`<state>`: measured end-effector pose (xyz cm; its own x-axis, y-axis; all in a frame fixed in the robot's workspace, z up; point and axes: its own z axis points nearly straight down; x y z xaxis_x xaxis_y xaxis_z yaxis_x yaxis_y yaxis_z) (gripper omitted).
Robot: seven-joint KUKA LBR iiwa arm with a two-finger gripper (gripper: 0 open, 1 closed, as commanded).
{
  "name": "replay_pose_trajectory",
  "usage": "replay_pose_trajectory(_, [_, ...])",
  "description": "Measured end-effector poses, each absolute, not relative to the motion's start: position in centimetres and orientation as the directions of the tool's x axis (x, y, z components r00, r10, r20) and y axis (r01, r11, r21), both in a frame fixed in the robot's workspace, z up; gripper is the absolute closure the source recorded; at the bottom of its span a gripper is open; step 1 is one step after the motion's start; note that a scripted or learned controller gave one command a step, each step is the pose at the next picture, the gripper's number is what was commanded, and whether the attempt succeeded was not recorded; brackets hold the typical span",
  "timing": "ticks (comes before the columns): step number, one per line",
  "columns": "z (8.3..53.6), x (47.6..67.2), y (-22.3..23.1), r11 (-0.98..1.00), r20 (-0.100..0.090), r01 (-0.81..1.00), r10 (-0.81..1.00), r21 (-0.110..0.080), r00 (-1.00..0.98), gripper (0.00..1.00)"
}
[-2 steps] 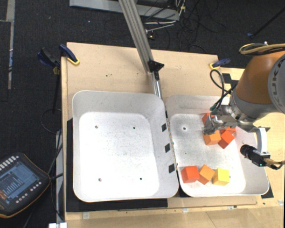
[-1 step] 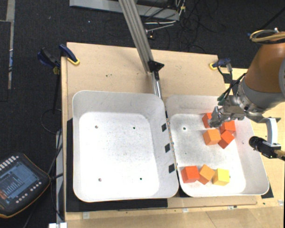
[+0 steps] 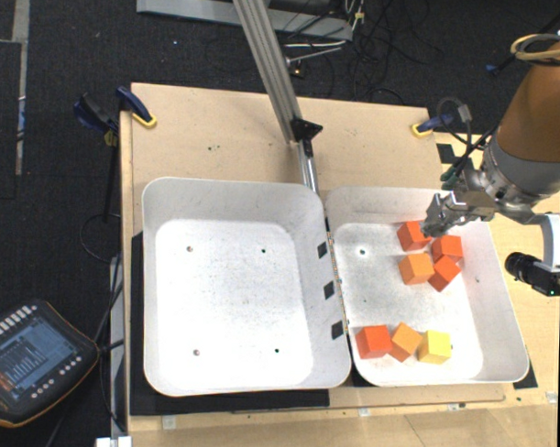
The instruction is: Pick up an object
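The right bin (image 3: 495, 363) holds seven blocks: six orange (image 3: 416, 268), one yellow (image 3: 436, 346). End effector (image 3: 442, 217) over far cluster; state indeterminable.

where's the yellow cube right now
The yellow cube sits in the right bin, near its front edge, at the right end of a row, touching an orange cube.

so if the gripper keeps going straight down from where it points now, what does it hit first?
Probably the upper cluster of blocks in the right bin: the gripper sits right above the orange block at the cluster's top-left. Height above it is unclear from this view.
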<state>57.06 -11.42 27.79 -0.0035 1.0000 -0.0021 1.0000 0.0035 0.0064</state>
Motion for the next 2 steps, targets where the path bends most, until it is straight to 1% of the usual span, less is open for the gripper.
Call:
replay_pose_trajectory(1, [27.3, 54.8, -6.9, 0.006, 0.001, 1.000, 1.000, -0.002, -0.006, 1.00])
replay_pose_trajectory(2, [26.6, 52.8, -1.3, 0.008, 0.002, 1.000, 1.000, -0.002, -0.008, 1.00])
